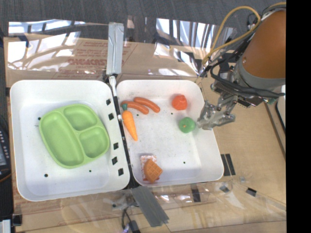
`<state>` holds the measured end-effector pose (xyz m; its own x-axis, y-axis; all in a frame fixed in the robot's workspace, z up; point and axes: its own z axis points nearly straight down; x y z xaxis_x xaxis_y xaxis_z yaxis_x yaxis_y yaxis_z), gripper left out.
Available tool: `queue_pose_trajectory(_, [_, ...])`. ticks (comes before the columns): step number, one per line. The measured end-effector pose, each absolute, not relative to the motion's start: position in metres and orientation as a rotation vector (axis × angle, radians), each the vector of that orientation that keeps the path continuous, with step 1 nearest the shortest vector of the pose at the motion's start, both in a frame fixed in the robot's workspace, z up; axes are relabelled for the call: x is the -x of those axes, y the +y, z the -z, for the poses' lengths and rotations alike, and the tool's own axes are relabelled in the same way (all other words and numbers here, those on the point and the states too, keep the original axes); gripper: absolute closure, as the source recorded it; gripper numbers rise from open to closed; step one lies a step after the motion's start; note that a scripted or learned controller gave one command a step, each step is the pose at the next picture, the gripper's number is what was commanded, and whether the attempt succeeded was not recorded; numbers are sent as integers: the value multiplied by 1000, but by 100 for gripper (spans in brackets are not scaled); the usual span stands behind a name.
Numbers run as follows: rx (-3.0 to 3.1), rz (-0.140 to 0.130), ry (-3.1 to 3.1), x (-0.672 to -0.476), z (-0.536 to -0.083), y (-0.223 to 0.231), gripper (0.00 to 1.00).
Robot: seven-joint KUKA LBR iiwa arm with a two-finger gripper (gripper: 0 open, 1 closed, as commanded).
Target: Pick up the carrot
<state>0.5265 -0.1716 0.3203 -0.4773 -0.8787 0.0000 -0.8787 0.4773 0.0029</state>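
The carrot point(129, 124), orange with a green top, lies along the left wall of the right bin point(167, 166), pointing toward the front. My gripper point(209, 120) hangs over the right rim of that bin, far to the right of the carrot. It sits just beside a green round fruit point(186, 125). Nothing shows between its fingers.
In the right bin lie two sausages point(142, 104), a red tomato point(179, 102) and a waffle piece point(151, 170). The left bin point(24, 130) holds a green divided plate point(74, 135). Cables loop above the arm's wrist at the upper right.
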Motion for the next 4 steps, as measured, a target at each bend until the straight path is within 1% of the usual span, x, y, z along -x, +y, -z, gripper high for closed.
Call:
queue_pose_trajectory(1, [-1752, 3, -2608, -534, -274, -86, 0])
queue_pose_trajectory(2, [-2181, 8, -2257, -543, -209, -28, 0])
queue_pose_trajectory(3, [-1342, 3, -2837, -548, -198, -45, 0])
queue_pose_trajectory(4, [-1712, 2, -2635, -572, -191, -71, 0])
